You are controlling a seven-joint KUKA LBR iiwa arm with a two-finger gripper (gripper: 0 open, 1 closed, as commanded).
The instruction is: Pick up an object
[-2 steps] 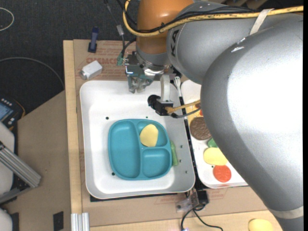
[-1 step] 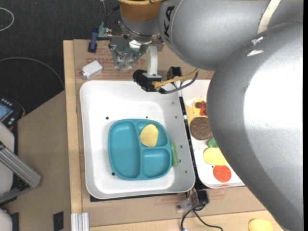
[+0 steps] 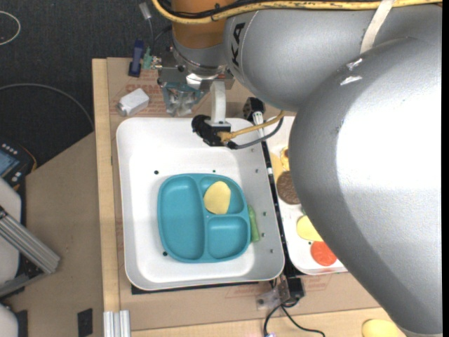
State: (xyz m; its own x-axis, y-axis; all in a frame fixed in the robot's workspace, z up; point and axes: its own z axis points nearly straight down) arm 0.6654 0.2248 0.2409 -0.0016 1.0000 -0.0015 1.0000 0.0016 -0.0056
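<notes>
1. Grey arm and orange band fill the top of your view, with the gripper [image 3: 181, 98] hanging past the far rim of the left bin [image 3: 133, 188], over the cardboard; how far its grip is spread, or whether anything sits in it, you can't tell from this angle.
2. Your nearest candidates lie in that left bin: a yellow piece [image 3: 217, 197] sits in an upper compartment of the teal divided tray [image 3: 182, 220], and a green item [image 3: 253, 225] lies just beside the tray's right edge.
3. Pick one and commit; the yellow piece looks likeliest.
4. Bring the wrist back over the bin, centre above the piece, and descend straight.
5. Watch the compartment walls: a pinch that catches the tray's ridge will probably miss.
</notes>
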